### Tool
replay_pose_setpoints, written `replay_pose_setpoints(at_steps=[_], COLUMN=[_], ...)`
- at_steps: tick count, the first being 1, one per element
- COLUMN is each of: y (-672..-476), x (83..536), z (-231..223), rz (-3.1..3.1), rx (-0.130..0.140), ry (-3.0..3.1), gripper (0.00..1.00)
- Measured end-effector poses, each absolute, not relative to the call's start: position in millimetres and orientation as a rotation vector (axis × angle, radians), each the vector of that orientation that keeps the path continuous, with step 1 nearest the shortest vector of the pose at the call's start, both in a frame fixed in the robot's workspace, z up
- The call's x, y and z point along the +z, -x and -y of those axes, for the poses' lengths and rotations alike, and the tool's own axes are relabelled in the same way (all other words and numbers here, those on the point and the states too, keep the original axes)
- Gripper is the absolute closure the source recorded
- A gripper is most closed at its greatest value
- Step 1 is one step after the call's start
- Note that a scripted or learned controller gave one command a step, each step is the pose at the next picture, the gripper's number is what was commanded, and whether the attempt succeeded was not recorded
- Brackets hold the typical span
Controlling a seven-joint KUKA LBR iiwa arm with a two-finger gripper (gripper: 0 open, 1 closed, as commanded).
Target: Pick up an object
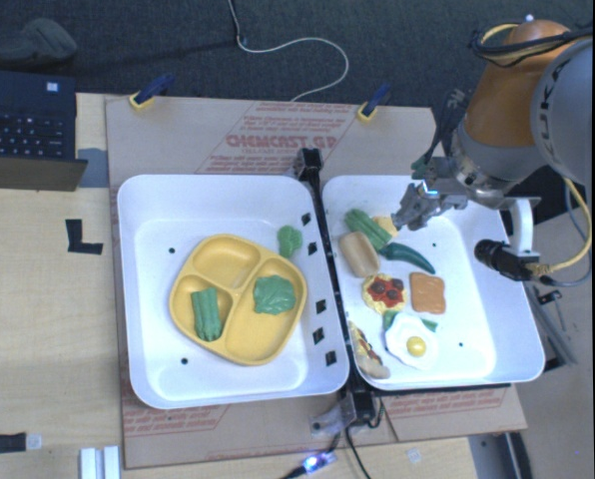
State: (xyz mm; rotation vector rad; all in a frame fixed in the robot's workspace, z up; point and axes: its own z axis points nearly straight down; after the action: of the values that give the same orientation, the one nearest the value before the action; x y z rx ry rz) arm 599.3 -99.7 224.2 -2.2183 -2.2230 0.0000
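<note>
The end effector [414,211] hangs over the upper part of the right bin [497,297], just beside a cluster of toy food. Its tip is dark and small from this angle, so I cannot tell whether it is open or closed, and nothing can be seen gripped in it.

The likely things to pick lie directly under and beside it: a green ridged vegetable [367,229], a tan bread roll [358,253] and a dark green pepper [409,256], all touching or nearly so. Lower down are a pizza slice [384,292], an orange toast-like piece [428,293] and a fried egg [411,339].

The main risk, as I judge it, is crowding: coming down among packed pieces could catch two at once or push one aside. The pepper is thin and tapered and the egg lies flat, so either could slip away from a pinch. The pieces look like smooth moulded plastic, probably light and apt to skid on the slick white bin floor. The nearness of the divider [322,267] between the bins also leaves little room on that side.

In the left bin [148,267] sits a yellow sectioned plate [240,335] holding two green leafy pieces, with a third green piece [291,239] just beside its rim.
</note>
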Motion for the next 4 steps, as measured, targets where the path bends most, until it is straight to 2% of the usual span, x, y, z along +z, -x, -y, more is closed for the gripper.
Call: replay_pose_setpoints(at_steps=[1, 2, 3, 4], y=[-605.3, -592.6, -593.0, -603.9], x=[220, 232, 214, 227], z=[40, 31, 23, 33], rz=[2.227, 2.223, 2.222, 2.223], rx=[0.001, 0.001, 0.005, 0.001], ry=[2.213, 2.217, 2.219, 2.220], gripper=[1.00, 1.00, 1.00, 1.00])
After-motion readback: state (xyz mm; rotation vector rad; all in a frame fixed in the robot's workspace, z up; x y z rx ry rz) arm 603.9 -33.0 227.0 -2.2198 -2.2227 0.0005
